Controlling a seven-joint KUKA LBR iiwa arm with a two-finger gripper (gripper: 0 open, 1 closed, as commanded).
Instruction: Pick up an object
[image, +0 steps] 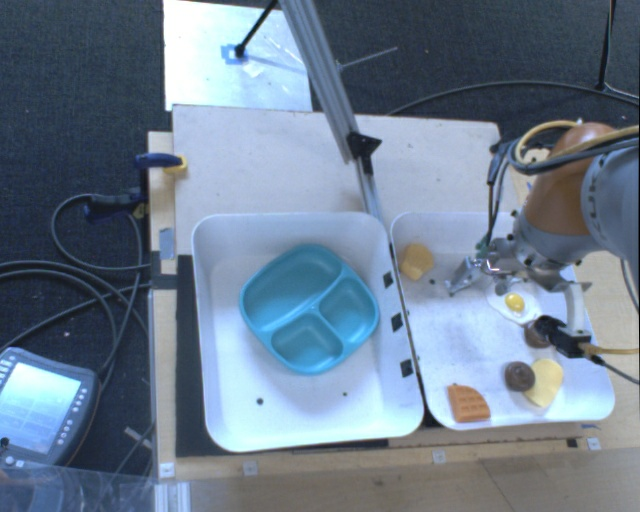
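My gripper (458, 280) hangs low over the right bin (440, 350), near its back middle, with nothing visibly held. A yellow chunk (416, 262) lies just left of it by the bin's left wall. A fried egg toy (514, 304) lies just right of the gripper, under the wrist. Nearer the front are an orange cracker-like piece (467, 402), a brown round piece (519, 375) and a pale yellow piece (546, 382) touching it. Another brown thing (535, 337) is partly hidden behind the arm's hardware.
The left bin (215, 330) holds a blue divided plate (310, 308). A slanted metal pole (335, 95) crosses above the bench and ends at the wall between the bins. Cables and a pendant (40, 400) lie off the bench at left.
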